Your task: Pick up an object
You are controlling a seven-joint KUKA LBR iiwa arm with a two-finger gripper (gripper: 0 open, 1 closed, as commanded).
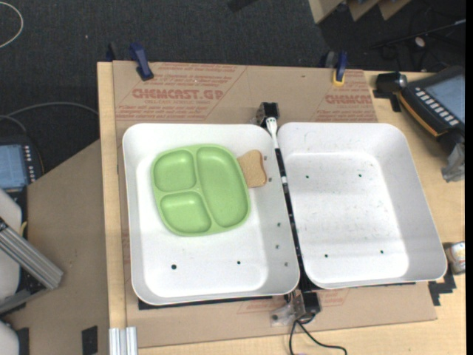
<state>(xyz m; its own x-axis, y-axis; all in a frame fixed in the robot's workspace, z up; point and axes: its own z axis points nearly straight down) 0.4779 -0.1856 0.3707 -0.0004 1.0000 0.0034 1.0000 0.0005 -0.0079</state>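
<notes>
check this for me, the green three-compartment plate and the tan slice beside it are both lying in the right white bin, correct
Not quite. The camera view shows the green three-compartment plastic plate and the tan slice touching its right rim, both lying in the left shallow white bin, not the right shallow white bin.

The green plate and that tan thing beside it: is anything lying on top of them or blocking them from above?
Nothing visible does. The green plate lies flat in the left bin with nothing on it. The tan piece touches its right edge, near the bin's right wall, which could crowd a grasp there.
</notes>
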